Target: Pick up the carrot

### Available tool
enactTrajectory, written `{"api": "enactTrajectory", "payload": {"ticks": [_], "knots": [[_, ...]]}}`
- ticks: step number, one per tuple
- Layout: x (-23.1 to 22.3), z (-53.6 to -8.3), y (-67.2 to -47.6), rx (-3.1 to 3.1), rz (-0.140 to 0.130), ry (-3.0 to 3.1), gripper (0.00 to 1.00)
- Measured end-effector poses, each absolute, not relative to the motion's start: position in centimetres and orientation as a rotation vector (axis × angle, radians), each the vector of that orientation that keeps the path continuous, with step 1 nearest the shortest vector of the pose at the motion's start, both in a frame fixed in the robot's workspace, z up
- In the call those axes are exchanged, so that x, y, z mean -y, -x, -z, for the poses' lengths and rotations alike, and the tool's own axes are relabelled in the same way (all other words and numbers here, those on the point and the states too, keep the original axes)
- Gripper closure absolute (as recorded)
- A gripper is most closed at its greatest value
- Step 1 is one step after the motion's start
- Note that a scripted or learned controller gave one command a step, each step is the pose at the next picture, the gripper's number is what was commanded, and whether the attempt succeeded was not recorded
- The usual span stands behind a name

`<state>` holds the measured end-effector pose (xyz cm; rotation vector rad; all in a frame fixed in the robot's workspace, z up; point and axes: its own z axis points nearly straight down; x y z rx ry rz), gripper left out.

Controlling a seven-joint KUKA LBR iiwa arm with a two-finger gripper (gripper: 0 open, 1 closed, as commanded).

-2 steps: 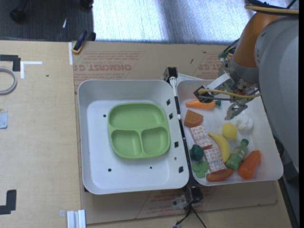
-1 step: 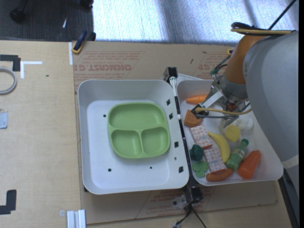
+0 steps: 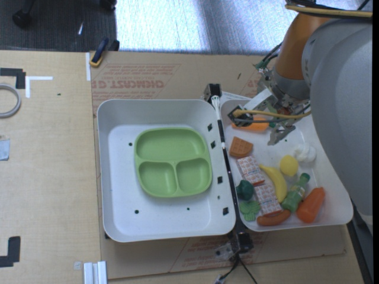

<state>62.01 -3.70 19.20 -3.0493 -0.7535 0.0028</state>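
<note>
Shallow white left bin holding pale green divided plastic plate, crowded white right bin, gripper over its far end, I cannot tell its opening, stubby orange carrot in near right corner, beside green bottle.

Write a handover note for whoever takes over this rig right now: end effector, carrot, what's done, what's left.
End effector: low over the far end of the right bin.
Carrot: probably the long orange piece lying in that bin beside the end effector, partly hidden. A fatter orange piece lies at the bin's near end.
Done: end effector is at the carrot; no hold visible.
Left: grasp and lift.
</note>
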Motion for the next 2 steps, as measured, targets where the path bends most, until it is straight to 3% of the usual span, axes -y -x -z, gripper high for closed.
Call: {"api": "enactTrajectory", "payload": {"ticks": [1,2], "knots": [[10.3,-9.2,-62.3,1.048,-0.004,2.96,0.0],[5.4,-19.2,-62.4,1.015,-0.002,2.973,0.0]]}}
